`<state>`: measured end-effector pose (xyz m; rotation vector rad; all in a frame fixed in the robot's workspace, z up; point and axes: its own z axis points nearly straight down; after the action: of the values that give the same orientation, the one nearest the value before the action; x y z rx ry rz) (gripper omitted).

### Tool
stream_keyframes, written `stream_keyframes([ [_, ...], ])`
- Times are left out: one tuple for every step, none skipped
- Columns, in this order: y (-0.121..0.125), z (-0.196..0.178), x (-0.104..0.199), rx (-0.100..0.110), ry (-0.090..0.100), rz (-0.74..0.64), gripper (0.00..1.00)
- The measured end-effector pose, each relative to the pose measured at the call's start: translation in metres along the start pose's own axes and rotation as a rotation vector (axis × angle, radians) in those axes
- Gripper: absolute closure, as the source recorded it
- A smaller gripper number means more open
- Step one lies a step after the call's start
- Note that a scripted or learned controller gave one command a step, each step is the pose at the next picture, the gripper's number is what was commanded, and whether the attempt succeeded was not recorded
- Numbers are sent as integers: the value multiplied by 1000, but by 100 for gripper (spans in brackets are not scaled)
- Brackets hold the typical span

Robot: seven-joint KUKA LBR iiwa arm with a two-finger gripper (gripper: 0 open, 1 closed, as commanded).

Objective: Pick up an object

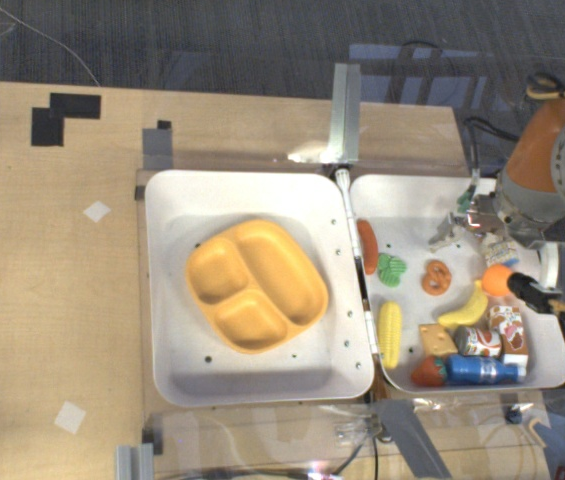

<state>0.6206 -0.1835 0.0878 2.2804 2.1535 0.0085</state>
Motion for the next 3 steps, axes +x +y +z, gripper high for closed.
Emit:
stream_keyframes([
  [-11,-10,1,2,-3,23,0],
  [-48,-2,98,-3,2,196,0],
  [-45,-15,96,-11,-1,191,100],
])
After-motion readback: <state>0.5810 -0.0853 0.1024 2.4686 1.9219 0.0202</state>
